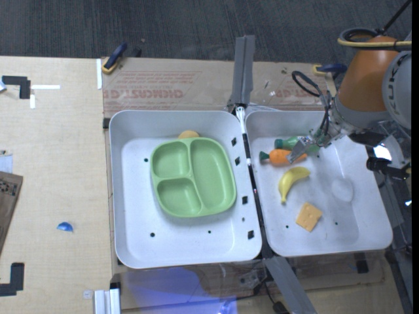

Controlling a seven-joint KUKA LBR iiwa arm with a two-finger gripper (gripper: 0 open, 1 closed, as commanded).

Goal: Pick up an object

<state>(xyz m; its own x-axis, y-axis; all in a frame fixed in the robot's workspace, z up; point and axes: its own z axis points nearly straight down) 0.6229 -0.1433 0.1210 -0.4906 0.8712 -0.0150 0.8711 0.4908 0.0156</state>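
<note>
The arm reaches in from the right, and its gripper (300,150) hangs low over the back-left part of the right bin (357,231), directly at a toy carrot (279,156) with a green top; whether the carrot sits between the fingers cannot be told, nor whether the gripper is spread or closed. Just in front of the carrot lies a toy banana (291,180), and nearer the front of that bin a yellow cheese wedge (308,216). The left bin (131,234) carries a green three-compartment plate (194,176), with a small yellow-orange object (188,135) peeping out behind its far rim. For a sound pick, the gripper would best straddle the carrot's thick middle across its narrow width, stay clear of the banana just beside it, close fully before lifting, and rise straight up so nothing drags along the bin floor. Red lettering on the cardboard sheet (163,84) behind the bins appears upside down and cannot be read reliably. The desk (52,175) bears no other legible writing.
</note>
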